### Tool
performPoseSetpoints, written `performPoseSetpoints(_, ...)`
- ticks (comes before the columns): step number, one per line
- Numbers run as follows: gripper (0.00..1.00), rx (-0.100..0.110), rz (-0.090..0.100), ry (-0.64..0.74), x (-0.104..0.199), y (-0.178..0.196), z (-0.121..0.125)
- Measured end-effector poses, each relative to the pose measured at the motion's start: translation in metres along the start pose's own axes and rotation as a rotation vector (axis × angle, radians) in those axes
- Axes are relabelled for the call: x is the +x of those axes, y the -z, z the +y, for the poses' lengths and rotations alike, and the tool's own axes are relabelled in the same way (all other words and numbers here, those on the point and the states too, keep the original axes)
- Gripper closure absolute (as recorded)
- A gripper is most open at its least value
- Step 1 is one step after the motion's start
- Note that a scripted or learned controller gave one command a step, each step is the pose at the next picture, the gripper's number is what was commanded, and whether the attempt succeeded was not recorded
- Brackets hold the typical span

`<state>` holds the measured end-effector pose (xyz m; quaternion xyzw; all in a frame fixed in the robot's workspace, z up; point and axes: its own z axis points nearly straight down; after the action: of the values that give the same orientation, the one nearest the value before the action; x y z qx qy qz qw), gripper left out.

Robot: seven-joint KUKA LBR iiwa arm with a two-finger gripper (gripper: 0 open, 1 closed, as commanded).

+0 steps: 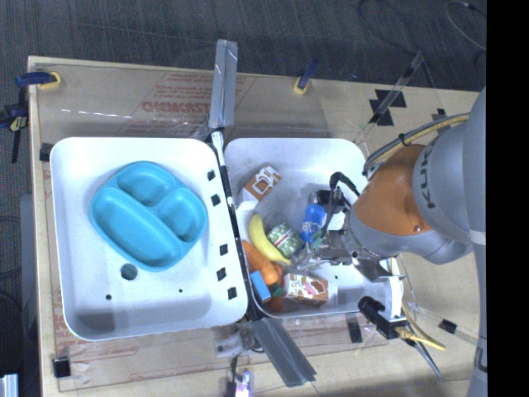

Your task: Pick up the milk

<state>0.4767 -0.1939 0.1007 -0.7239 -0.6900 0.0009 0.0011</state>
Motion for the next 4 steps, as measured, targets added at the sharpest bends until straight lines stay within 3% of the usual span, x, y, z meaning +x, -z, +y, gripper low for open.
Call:
performPoseSetpoints(1,1.0,-0.001,0.001,-0.011,0.034,-0.009,-0.002)
performPoseSetpoints(2,1.0,0.0,0.001,-0.157,0.006,0.111,0.038)
performPoseSetpoints(3,1.0,0.003,0.0,-0.095,0.079,0.059,0.124)
performPoseSetpoints(4,0.0,0.002,0.001,-0.095,0.079,0.059,0.124)
